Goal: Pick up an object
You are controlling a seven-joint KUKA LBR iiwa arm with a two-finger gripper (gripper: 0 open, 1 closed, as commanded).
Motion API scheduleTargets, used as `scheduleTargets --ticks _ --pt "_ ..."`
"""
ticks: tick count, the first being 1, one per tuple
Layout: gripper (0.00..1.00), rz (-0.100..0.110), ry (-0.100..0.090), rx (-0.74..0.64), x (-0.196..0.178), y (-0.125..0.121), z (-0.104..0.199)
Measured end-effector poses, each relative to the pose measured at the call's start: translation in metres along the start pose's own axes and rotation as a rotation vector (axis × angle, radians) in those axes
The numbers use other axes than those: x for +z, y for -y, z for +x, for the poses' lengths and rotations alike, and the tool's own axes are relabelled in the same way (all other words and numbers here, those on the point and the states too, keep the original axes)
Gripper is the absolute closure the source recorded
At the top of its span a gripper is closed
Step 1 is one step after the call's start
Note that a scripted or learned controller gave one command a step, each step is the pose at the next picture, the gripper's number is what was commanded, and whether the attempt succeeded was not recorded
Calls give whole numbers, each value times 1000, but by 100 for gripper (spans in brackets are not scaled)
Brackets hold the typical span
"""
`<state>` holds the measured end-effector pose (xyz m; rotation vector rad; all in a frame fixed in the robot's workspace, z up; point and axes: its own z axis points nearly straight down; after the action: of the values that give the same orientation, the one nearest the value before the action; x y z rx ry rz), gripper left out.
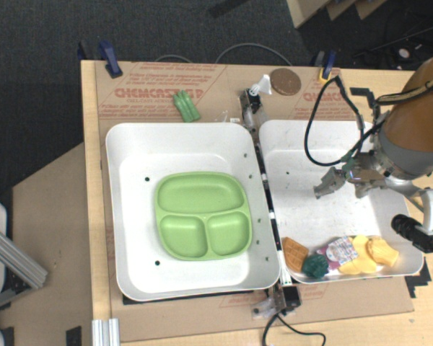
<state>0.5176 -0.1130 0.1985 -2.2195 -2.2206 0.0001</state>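
Camera view, looking down at a slant on a bench (151, 92) covered with printed cardboard and bearing two shallow white bins side by side. The left bin (130, 150) holds a green divided plate (202, 215) with one long compartment and two smaller ones, lying flat near the bin's middle. The right bin (289, 150) holds a cluster of small things along its near edge: a brown wedge (294, 251), a dark green piece (316, 266), a crinkled packet (340, 251) and yellow pieces (372, 256), all touching or just beside one another. The arm (413, 132) reaches in from the right; its gripper (330, 186) hangs over the bare middle of the right bin, well apart from the cluster, with nothing between its fingers. Whether the fingers stand wide or narrow cannot be told. A black cable (319, 114) loops from the bench's far edge to the wrist. On the cardboard behind the left bin lies a small green block (187, 107); a brown disc (285, 82) lies behind the right bin.
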Motion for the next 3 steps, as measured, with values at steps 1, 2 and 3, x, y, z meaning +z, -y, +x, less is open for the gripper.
scheduleTargets --ticks 1,2,3 --pt "0 -5 6 5 22 -20 -72" --pt "0 -6 5 2 55 -57 -112" --pt "0 1 -4 -2 116 -75 -106"
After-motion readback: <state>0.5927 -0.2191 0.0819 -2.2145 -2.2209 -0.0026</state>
